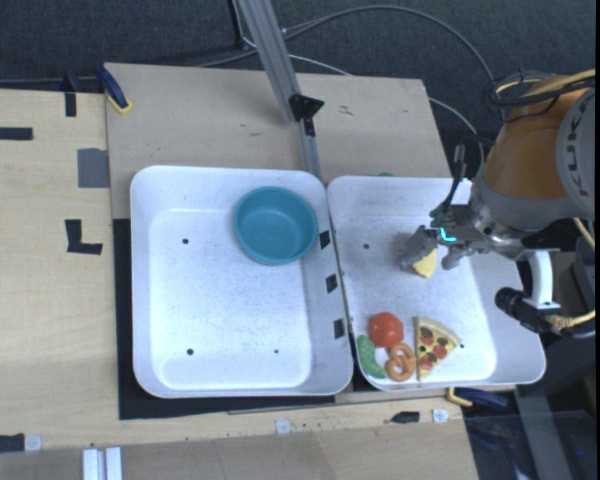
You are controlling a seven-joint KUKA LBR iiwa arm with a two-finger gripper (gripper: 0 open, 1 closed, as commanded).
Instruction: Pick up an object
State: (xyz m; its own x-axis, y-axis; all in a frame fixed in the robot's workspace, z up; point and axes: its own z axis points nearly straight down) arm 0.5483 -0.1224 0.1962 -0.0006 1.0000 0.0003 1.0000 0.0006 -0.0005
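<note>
Two white bins are seen side by side on the counter (40, 268). In the left bin (170, 298) a blue bowl (275, 225) is set at the far right corner. The gripper (432, 251) is lowered into the right bin (380, 218), reached in from the right, and a yellow piece (425, 265) is seen at the tips of its fingers; whether it is pinched or merely touched cannot be told. Near the front edge of the right bin a tomato (385, 328), a pretzel (400, 362), a pizza slice (435, 343) and a green piece (368, 356) are clustered close together, well apart from the gripper.
</note>
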